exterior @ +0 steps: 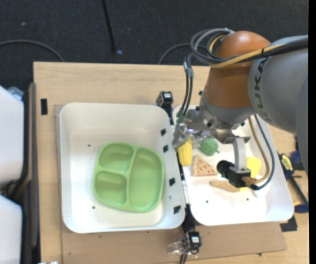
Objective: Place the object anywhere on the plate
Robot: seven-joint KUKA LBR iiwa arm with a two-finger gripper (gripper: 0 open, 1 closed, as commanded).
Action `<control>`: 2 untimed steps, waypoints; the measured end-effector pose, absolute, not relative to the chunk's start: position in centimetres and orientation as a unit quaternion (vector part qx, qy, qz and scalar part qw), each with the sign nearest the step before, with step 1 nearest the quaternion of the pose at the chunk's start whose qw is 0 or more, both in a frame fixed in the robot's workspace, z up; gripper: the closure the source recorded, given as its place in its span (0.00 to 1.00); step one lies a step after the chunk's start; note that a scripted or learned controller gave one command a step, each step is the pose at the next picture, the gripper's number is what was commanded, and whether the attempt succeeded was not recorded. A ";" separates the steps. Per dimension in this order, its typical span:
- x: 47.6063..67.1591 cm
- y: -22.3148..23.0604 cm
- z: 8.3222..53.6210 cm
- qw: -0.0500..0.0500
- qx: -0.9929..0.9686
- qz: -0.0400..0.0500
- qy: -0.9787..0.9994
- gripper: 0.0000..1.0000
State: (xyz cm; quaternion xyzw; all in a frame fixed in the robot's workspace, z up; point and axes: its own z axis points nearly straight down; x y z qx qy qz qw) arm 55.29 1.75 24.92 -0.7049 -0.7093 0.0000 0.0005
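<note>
A green divided plate (129, 177) lies in the left white bin (75, 120). My gripper (184, 134) hangs low over the left edge of the right bin (278, 205), close to the wall between the two bins. Just below it sits a yellow corn cob (185, 154), touching or nearly touching the gripper's tip; I cannot tell if it is gripped. A green broccoli piece (208, 146) lies right of the corn, and a pizza slice (203, 167) lies in front of it.
More toy food lies in the right bin: a yellow piece (253, 165) and a tan flat piece (223, 186). The arm's large grey and orange body (240, 81) covers the bin's back part. White boxes (4, 142) stand left of the bench.
</note>
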 end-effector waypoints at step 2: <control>54.7 6.6 25.5 -0.001 -0.706 -0.001 -0.708 0.00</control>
